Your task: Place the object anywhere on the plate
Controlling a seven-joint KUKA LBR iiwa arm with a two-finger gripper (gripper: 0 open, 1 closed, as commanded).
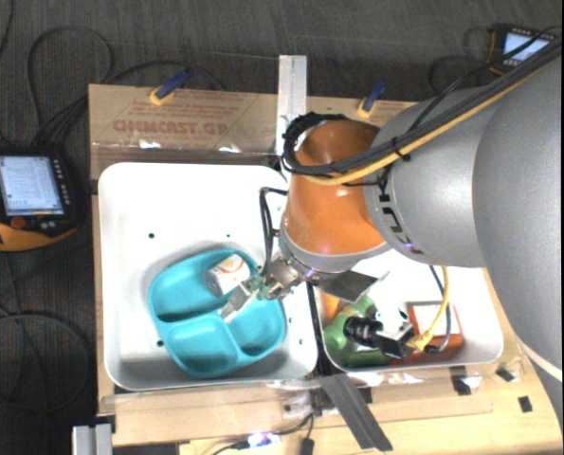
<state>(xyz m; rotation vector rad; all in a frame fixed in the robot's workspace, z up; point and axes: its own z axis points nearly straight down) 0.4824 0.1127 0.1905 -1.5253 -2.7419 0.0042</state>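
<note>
A turquoise divided plate (201, 349) lies in the left bin (130, 216), towards its front. A small white and tan object (227, 271) with an orange mark rests in the plate's upper compartment, near the right rim. My gripper (247, 293) hangs low over the plate's dividing ridge, just below and to the right of the object and very close to it. The view does not show whether it touches the object. The orange band and grey wrist (334, 207) stand over the wall between the two bins.
The right bin (485, 344) holds a green object (350, 341) and an orange-red object (435, 341) near its front; the arm hides most of it. The left bin's back and left floor are bare white. A teach pendant (24, 192) sits left of the bench.
</note>
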